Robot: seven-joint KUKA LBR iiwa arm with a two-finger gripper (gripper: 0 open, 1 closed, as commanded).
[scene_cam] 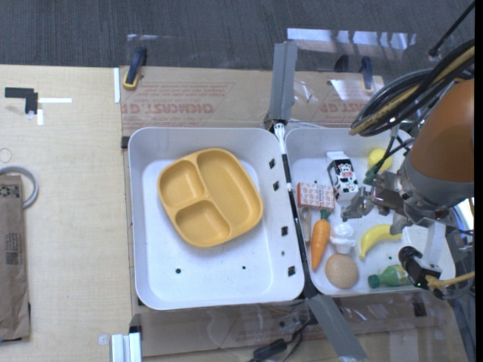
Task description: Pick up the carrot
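The orange carrot (320,241) with a green top lies in the right bin (302,145), close to its left wall, pointing towards the front. My gripper (358,204) hangs over the middle of that bin, up and to the right of the carrot and apart from it. Nothing shows between the gripper and the carrot except a small white container (343,236), which sits right beside the carrot.
Around the carrot lie a red-and-white packet (315,195), a brown egg (341,270), a banana (375,237), a green bottle (389,276), a cow-print carton (343,173) and a yellow fruit (376,159). The left bin (143,225) holds a yellow divided plate (209,196).
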